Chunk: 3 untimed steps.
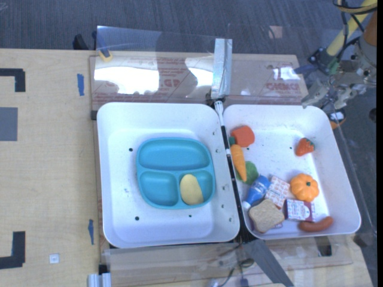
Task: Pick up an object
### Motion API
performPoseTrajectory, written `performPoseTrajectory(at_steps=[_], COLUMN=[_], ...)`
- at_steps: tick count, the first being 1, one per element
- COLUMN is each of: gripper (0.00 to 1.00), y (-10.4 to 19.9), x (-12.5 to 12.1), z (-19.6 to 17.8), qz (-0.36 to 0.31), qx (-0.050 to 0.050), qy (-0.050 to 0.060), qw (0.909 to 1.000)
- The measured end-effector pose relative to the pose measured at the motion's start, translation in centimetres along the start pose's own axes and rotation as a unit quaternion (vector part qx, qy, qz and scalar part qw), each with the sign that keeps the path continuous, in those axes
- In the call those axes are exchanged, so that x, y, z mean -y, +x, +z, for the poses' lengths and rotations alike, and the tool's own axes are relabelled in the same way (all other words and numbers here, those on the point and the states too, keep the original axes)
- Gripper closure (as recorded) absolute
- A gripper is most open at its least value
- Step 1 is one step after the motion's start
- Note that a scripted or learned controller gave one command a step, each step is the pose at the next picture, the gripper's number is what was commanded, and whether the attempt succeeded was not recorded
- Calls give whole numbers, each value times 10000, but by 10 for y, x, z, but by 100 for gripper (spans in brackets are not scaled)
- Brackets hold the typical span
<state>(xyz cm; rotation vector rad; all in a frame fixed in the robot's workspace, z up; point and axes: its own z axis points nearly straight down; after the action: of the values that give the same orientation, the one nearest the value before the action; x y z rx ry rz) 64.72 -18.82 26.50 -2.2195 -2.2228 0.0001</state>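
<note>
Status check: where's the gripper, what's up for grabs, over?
Gripper parked beyond right bin. Pumpkin, carrot untouched. Potato on blue tray.

Both bins, the left bin (pixel 114 220) and the right bin (pixel 344 178), look like smooth white plastic with a soft sheen. The blue tray (pixel 173 154) is matt plastic. The surface (pixel 48 178) shows pale, matt wood grain. Behind the bins, a clear sheet (pixel 155 70) gleams glossy over brown cardboard. The pumpkin (pixel 304 188) looks like shiny plastic.
</note>
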Motion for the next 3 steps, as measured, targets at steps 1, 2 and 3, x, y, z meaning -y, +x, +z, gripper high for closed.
performPoseTrajectory(at_steps=[1,2,3], gripper=[0,0,0], y=[58,9,46], x=[2,55,158], z=[169,178,176], qz=[-236,-273,-1824], qx=[10,0,4], qy=[-31,-7,-24], qw=[9997,9996,9832])
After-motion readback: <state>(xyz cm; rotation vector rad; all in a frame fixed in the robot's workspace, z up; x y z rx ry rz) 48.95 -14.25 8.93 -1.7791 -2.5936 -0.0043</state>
